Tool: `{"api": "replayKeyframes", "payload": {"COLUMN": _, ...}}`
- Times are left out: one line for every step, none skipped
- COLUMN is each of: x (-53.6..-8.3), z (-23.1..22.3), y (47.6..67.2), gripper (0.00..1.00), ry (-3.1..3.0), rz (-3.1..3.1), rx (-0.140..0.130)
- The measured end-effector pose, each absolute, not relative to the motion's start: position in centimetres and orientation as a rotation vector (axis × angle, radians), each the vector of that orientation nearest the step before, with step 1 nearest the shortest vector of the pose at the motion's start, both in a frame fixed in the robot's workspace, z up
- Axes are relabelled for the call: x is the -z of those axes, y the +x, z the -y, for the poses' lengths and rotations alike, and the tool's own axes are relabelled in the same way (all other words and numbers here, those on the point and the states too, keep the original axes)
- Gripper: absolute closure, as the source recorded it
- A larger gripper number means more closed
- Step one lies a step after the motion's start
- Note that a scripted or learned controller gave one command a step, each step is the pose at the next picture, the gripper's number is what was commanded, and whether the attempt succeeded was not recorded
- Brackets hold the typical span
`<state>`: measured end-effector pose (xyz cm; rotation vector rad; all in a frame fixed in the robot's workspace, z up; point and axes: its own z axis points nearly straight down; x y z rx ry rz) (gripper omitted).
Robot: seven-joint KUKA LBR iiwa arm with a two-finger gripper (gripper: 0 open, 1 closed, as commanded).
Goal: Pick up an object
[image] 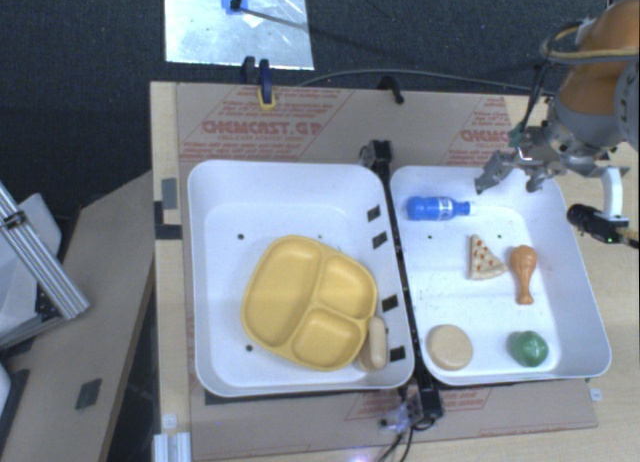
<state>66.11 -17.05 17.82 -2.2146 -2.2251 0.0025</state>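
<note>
The right bin (pixel 580 280) holds a blue bottle (pixel 436 209) lying on its side at the back left, a pizza slice (pixel 485 259), a chicken drumstick (pixel 524 272), a round tan cookie (pixel 450 346) and a green ball-shaped item (pixel 528 348). My gripper (pixel 514 172) hangs above the bin's back edge, to the right of and behind the blue bottle. Its two fingers are spread apart with nothing between them.
The left bin (pixel 215 250) carries a yellow divided tray (pixel 308 301) and a small tan bread roll (pixel 376 342) at its front right. Black clips run along the divider (pixel 394 250) between the bins. The grey and orange arm (pixel 598 70) stands at the upper right.
</note>
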Motion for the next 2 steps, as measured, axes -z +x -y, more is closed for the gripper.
{"api": "replayKeyframes", "payload": {"x": -12.2, "z": 16.1, "y": 66.5, "gripper": 0.00, "ry": -2.214, "rz": 2.227, "rx": -0.001}}
{"api": "replayKeyframes", "payload": {"x": -13.8, "z": 16.2, "y": 66.8, "gripper": 1.00, "ry": -2.217, "rz": 2.234, "rx": 0.006}}
